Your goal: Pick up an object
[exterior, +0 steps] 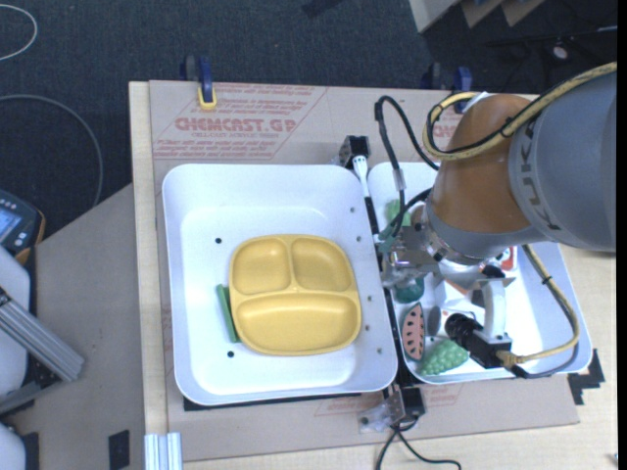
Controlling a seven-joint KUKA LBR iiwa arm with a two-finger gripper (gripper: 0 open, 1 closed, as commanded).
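My gripper [401, 265] hangs low over the left side of the right bin [554, 313], close to the wall between the two bins. A teal object [408, 288] lies right under it, partly hidden by the gripper. Just in front lie a watermelon slice [413, 329] and a bumpy green object [443, 357]. Behind the gripper a green item [394, 212] peeks out. At the wrist's right side a bit of red [506, 258] shows. The arm hides much of this bin.
The left bin [196, 262] holds a yellow divided plate [294, 295] with a thin green strip [227, 313] along its left edge. Black cables [387, 140] loop above the right bin. Cardboard [245, 120] lies behind the bins.
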